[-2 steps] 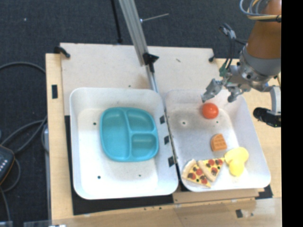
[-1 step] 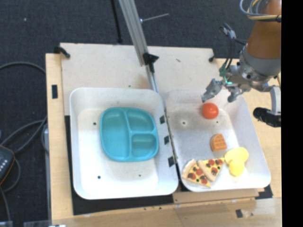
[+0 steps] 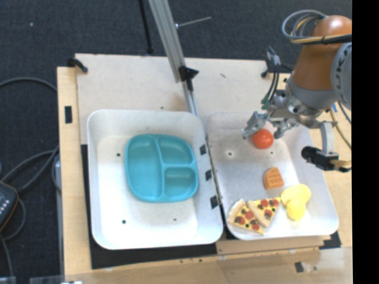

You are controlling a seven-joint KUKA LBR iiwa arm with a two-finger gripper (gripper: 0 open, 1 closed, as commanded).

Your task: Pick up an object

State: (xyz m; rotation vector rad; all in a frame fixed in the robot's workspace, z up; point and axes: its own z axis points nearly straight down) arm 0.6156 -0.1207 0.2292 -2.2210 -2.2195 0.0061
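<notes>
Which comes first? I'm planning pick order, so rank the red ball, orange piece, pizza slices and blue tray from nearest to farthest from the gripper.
From the gripper:
1. Red ball, right at its fingertips, right bin.
2. Orange piece, mid right bin.
3. Pizza slices, right bin's near edge.
4. Blue tray, left bin.

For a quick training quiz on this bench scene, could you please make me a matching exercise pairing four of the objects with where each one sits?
Things:
1. turquoise divided plastic plate
2. red-orange round ball
3. two toy pizza slices
4. yellow lumpy toy

Places:
A. front edge of the right bin, near the divider between bins
B. middle of the left bin
C. right bin's front right part, beside the small orange ridged block
D. far part of the right bin, directly at the gripper

Pairs: 1-B, 2-D, 3-A, 4-C
</notes>
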